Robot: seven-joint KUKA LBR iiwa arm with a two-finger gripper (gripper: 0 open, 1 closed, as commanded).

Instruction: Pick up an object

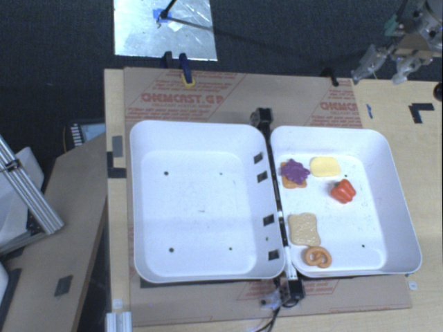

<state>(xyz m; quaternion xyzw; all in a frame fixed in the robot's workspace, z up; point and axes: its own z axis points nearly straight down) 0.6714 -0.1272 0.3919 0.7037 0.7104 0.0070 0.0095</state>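
Looking down at a slant on a light wooden bench (83, 185) bearing a printed cardboard sheet (208, 92) and two shallow white bins. The left bin (197, 154) adjoins the right bin (387, 185), which holds a purple piece (295, 171), a yellow piece (324, 165), a red pepper (343, 191), a tan bread slice (303, 228) and a brown pretzel (318, 257). The gripper (389, 66) hangs at upper right, beyond the bins, fingers spread with nothing between them. Dark carpet (55, 40) surrounds the bench; a reflective square plate (165, 18) lies on it.
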